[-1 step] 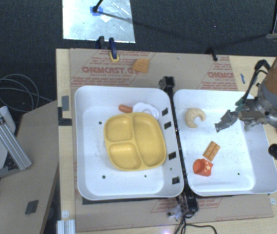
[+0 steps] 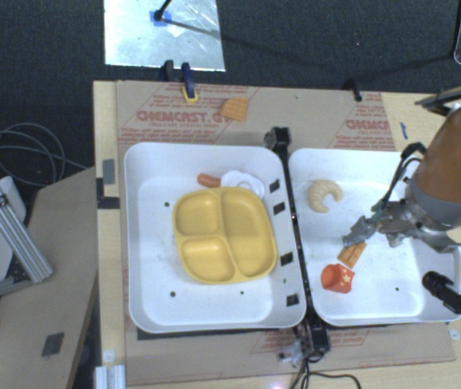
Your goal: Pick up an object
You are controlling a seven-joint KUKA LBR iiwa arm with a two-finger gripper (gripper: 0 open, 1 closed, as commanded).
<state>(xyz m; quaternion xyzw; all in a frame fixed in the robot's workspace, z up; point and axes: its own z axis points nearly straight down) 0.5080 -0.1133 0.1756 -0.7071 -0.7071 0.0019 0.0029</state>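
Observation:
The right bin (image 2: 392, 302) holds three loose items. A pale croissant-shaped piece (image 2: 324, 194) lies near its back left. A small orange stick (image 2: 352, 254) lies in the middle, and a red chunk (image 2: 337, 278) sits just in front of it. My gripper (image 2: 355, 234) reaches in from the right and hangs low over the bin, its tip just above the back end of the orange stick. Nothing is visibly carried by it. The grey arm with its orange band (image 2: 457, 156) covers the bin's right side.
The left bin (image 2: 145, 298) carries a yellow divided plate (image 2: 224, 235), with a small orange sausage (image 2: 209, 181) and a white piece (image 2: 243, 181) behind it. A tan block (image 2: 234, 108) lies on the cardboard behind the bins. A black divider (image 2: 288, 217) runs between the bins.

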